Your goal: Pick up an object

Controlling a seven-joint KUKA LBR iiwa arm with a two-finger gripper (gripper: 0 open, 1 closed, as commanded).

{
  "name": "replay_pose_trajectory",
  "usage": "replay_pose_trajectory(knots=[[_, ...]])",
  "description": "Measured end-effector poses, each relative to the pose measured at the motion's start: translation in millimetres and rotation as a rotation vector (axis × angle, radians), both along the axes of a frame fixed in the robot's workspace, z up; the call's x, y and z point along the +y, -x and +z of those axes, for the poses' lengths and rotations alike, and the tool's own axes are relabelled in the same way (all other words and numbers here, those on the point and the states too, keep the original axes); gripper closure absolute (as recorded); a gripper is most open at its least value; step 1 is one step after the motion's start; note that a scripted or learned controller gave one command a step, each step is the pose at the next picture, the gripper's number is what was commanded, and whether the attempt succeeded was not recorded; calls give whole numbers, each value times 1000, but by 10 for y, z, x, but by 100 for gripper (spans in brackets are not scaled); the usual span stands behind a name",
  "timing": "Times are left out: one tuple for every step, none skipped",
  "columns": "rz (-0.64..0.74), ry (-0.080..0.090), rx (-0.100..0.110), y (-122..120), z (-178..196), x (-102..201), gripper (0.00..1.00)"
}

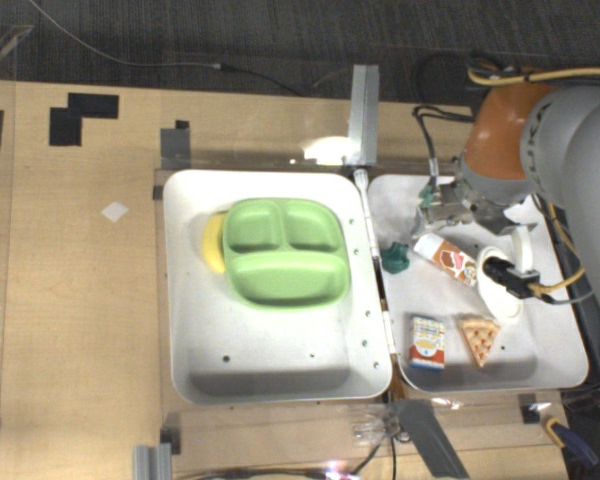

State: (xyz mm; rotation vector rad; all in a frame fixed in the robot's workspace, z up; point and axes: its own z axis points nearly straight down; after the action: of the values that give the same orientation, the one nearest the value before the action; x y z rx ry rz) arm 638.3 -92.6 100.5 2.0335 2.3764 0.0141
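**Asker:** Where was your gripper at that moment?

**Me:** My gripper [438, 218] hung low over the back half of the right bin [545, 333], near the wall it shares with the left bin [270, 353]; my own wrist covered it from above, so I could not tell whether it was apart or together; I saw nothing clamped in it.

**Asker:** And what lay closest?

**Me:** A white tube [448, 256] with an orange-red label lay slantwise on the bin floor, just in front of the gripper; whether the two touched, I could not say; a small teal piece [395, 259] sat just beside the tube's upper end, against the shared wall; further forward, a little carton [428, 341] and a toy pizza slice [480, 340] lay side by side, apart from each other; in the left bin a green divided tray [285, 251] rested over something yellow [212, 243], well away from me.

**Asker:** Which step were you on?

**Me:** I judged it the approach, with the grasp not yet made; the tube looked the likeliest target, being nearest.

**Asker:** What did the next move call for?

**Me:** I thought it wanted the gripper set squarely across the tube's narrow width, not along its length; then a descent to the floor, a firm close and a straight lift; the tube looked round and smooth, so an off-centre pinch might have rolled it aside; the teal piece sat close enough to be nudged.
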Motion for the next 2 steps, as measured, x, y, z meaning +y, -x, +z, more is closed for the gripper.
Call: replay_pose_trajectory(knots=[[-499, -8, 11, -295, 861, 819, 100], [-717, -10, 11, -205, 1704, 1233, 100]])
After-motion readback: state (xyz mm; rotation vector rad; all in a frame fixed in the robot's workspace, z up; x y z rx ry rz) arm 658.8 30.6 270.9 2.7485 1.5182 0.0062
